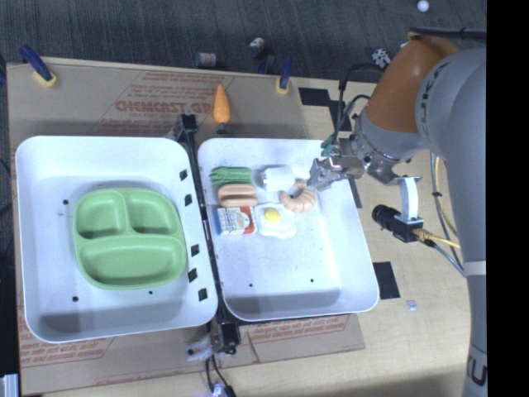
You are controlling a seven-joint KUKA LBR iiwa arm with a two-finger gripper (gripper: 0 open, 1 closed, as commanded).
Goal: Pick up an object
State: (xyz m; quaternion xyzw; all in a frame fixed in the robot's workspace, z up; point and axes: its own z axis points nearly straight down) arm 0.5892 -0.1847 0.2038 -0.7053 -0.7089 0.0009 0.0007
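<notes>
The approach step is judged to be in hand: the gripper (pixel 321 174) is poised just above the shrimp (pixel 298 200) in the right bin (pixel 351 246), and whether anything is grasped cannot be told. A short descent is called for next. The fried egg (pixel 274 220) lies just left; the bin's right wall stands close, with open floor nearer.

Green divided plate (pixel 128 237) in left bin (pixel 33 222); perhaps a carrot (pixel 221 104) behind

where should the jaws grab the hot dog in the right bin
Grip the hot dog across its short width at mid-length, coming straight down. It lies flat with its long axis left-right, the green vegetable close above and the small carton close below, so there is likely little room for a side approach.
</notes>
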